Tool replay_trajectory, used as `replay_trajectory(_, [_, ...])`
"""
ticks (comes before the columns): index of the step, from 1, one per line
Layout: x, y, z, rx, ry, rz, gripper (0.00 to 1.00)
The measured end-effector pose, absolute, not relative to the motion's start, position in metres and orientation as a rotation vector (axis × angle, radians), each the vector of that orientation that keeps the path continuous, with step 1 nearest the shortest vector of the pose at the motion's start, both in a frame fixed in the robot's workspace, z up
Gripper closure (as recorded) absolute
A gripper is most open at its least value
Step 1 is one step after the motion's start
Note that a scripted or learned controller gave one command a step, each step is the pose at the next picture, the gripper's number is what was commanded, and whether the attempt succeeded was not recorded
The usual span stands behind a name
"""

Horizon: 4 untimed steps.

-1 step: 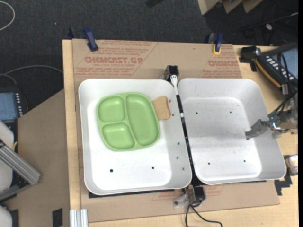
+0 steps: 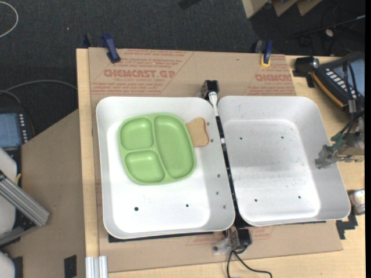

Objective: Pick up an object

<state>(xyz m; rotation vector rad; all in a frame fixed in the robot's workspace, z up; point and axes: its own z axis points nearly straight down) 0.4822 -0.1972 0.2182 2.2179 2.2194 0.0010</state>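
Two white bins sit side by side on the bench. Left bin (image 2: 116,213) holds a green divided plate (image 2: 156,149) touching a tan sponge-like block (image 2: 199,132). Gripper (image 2: 330,155) hovers at the right bin's (image 2: 272,207) far edge, well apart.

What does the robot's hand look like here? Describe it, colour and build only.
Little of it can be made out. At the right bin's right edge, the hand appears as a small greyish metal piece, its pale tip pointing toward the bin. Thin dark and greenish wires or struts rise behind it. No markings can be read at this size.
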Motion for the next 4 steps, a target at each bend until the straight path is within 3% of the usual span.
replay_trajectory(1, [0.567,-0.224,0.212,2.213,2.221,0.003,1.0])
replay_trajectory(2, [0.6,-0.223,0.354,2.203,2.212,0.013,1.0])
replay_trajectory(3, [0.613,-0.224,0.547,2.202,2.209,0.013,1.0])
replay_trajectory(4, [0.556,-0.202,0.423,2.233,2.228,-0.009,1.0])
